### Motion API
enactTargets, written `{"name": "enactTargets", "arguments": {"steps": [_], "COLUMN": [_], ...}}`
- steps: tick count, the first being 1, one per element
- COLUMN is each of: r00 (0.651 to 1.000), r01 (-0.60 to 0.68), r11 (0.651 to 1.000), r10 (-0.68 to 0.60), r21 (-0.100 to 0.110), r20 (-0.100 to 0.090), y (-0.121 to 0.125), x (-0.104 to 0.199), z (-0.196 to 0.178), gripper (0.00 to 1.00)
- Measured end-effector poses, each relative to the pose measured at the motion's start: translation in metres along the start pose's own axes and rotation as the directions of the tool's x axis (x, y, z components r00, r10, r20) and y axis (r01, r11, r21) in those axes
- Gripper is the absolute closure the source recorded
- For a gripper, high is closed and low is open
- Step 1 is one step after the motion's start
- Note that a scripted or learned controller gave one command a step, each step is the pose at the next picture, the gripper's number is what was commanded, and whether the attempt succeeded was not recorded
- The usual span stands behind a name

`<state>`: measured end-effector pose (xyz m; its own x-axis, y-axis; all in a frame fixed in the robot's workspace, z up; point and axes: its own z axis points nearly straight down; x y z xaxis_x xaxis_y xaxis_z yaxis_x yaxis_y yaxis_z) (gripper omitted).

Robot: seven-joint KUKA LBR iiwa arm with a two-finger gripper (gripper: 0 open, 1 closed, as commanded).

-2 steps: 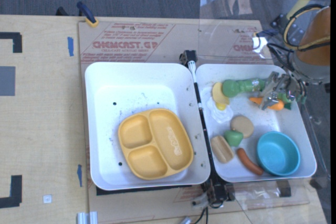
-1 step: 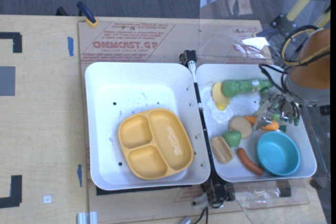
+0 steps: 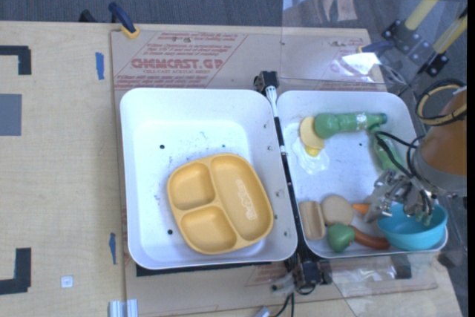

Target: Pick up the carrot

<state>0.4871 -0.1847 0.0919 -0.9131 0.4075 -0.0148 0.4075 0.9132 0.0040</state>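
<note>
Gripper (image 3: 401, 195) (finger state I cannot tell) hangs over the carrot (image 3: 361, 208); descend straight, clearing the bowl (image 3: 415, 231), then close

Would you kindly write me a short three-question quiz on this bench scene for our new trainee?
1. True or false: the yellow plate lies in the left bin.
2. Which bin holds the green bottle: A left, B right?
3. Fill in: the gripper is above the ____ bowl.

Key: 1 true; 2 B, the right bin; 3 blue.
</note>
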Motion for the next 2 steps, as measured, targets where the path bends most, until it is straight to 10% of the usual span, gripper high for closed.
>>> {"name": "enactTargets", "arguments": {"steps": [2], "r00": [0.976], "r01": [0.216], "r11": [0.976], "r10": [-0.216], "r21": [0.002], "r20": [0.019], "y": [0.083], "x": [0.034], "z": [-0.002], "gripper": [1.00]}}
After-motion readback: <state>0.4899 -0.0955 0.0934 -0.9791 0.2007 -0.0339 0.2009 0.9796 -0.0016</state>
